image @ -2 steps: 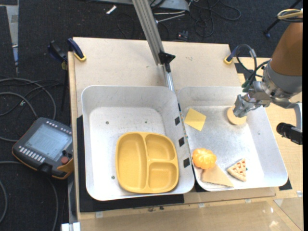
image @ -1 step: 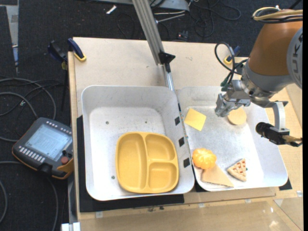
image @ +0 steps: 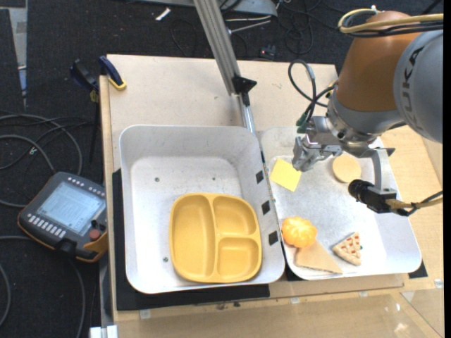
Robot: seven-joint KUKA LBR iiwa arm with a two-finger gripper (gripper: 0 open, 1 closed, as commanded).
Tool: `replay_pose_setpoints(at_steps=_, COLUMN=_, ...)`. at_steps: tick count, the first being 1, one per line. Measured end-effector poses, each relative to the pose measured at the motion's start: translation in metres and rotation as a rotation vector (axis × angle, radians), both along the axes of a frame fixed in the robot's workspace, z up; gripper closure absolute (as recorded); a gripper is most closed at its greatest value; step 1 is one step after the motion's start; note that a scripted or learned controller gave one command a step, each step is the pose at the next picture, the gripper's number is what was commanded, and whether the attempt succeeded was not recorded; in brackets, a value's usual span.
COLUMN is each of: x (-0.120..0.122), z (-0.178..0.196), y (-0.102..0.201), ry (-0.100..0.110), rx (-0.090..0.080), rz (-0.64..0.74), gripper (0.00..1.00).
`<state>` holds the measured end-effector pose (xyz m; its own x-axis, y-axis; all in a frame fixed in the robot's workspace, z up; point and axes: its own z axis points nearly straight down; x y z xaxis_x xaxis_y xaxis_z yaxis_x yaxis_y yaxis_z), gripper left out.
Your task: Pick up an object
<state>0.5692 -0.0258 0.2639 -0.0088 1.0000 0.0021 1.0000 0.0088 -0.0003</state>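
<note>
Cheese slice [image: 287, 175], the yellow square one, is lying flat in the right bin [image: 394, 252] near its upper left corner, and the claw [image: 304, 157] is hanging right over its top edge. Can't tell how the claw is set, it's too dark and bunched up there. Nothing is sitting between it that can be made out. A round tan cookie-looking disc [image: 346, 169] is lying just right of the claw. Down at the front of that bin an orange [image: 299, 232] is touching a tan wedge [image: 316, 259], with a pizza slice toy [image: 348, 248] just beside. The left bin [image: 141, 189] is carrying a yellow divided tray [image: 214, 237]. Both bins are sitting on the tabletop [image: 169, 90].
</note>
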Motion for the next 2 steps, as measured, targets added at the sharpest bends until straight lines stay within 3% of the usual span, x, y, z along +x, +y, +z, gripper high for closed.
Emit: replay_pose_setpoints(at_steps=2, x=0.003, z=-0.001, y=0.109, ry=0.000, rx=0.000, rz=0.000, gripper=1.00)
